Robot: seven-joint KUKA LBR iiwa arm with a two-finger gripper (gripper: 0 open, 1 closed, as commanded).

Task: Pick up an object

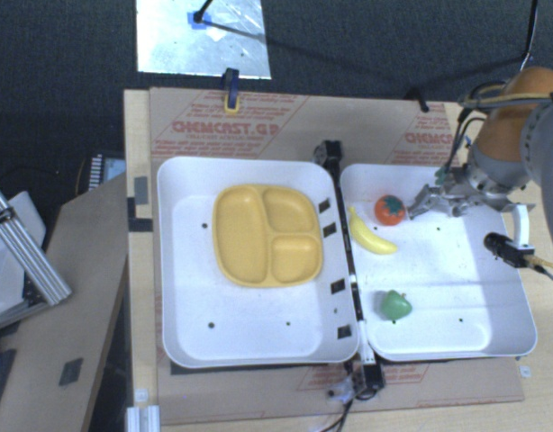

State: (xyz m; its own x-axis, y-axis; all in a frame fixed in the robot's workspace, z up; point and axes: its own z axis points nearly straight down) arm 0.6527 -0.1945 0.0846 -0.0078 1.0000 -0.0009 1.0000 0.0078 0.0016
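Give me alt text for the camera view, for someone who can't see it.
A robot arm's pincer hovers beside a tomato in the right bin, which also holds a banana and a green pepper. The left bin holds a yellow divided plate.

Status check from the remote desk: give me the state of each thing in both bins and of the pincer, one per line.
tomato: lying loose in the right bin, close beside the pincer tip.
banana: lying flat, just left of and below the tomato.
green pepper: lying alone nearer the front of the right bin.
yellow divided plate: flat in the left bin, nothing in its compartments.
pincer: low over the right bin, nothing seen between its fingers.
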